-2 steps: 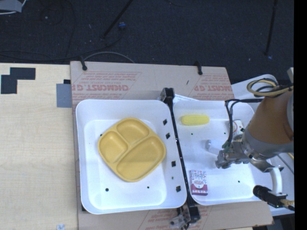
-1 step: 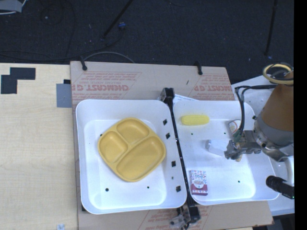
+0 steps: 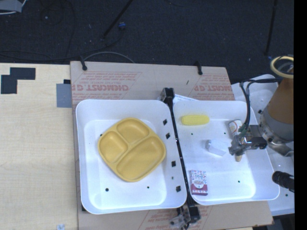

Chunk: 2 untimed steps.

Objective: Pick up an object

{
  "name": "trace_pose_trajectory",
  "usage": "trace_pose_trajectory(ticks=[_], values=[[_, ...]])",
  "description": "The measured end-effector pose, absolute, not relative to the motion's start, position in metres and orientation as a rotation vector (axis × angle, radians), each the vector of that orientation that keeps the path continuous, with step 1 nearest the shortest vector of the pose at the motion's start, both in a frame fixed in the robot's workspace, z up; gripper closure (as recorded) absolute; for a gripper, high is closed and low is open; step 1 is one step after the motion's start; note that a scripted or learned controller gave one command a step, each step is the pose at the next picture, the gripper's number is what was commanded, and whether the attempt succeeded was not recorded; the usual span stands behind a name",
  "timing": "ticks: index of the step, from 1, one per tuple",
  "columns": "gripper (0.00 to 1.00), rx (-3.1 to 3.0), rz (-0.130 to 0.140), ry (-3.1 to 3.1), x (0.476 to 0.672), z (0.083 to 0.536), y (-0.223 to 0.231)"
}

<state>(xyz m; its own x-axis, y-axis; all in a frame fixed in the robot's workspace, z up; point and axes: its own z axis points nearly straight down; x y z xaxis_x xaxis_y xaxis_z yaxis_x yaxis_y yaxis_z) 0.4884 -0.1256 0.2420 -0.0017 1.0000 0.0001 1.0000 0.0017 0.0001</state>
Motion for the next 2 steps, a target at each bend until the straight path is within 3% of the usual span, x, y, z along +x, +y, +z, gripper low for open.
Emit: trace_pose_trajectory(ticks=[2], values=[[1.00, -2.212, 0.001, -2.225, 0.506, 0.232, -0.027]])
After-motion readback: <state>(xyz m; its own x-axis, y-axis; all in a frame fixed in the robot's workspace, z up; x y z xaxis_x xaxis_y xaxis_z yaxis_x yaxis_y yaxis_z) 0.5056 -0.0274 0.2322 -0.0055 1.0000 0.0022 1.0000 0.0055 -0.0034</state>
